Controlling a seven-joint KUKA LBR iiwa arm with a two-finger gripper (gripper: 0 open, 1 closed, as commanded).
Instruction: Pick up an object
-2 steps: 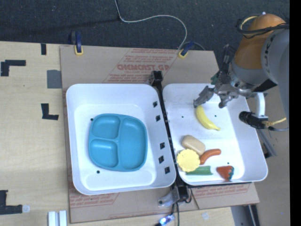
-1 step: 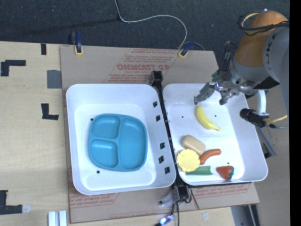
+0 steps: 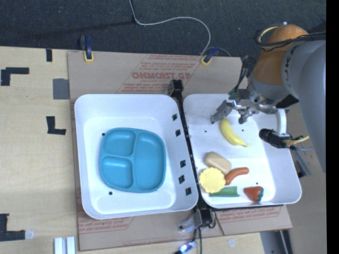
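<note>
Gripper [image 3: 229,113] hanging spread, grasping nothing, just above banana's upper end. Banana [image 3: 232,133] lying in right bin [image 3: 280,165], long axis running upper-left to lower-right. You're also seeing bread roll [image 3: 217,162], sausage [image 3: 237,174], yellow disc [image 3: 212,180] there. Left bin [image 3: 87,110] carrying blue divided plate [image 3: 132,159].

bins [image 3: 85,115]: glossy white plastic
plate [image 3: 132,159]: smooth blue plastic
banana [image 3: 232,133]: shiny plastic
worktop [image 3: 32,142]: matt pale wood
board [image 3: 153,73]: matt cardboard
</note>
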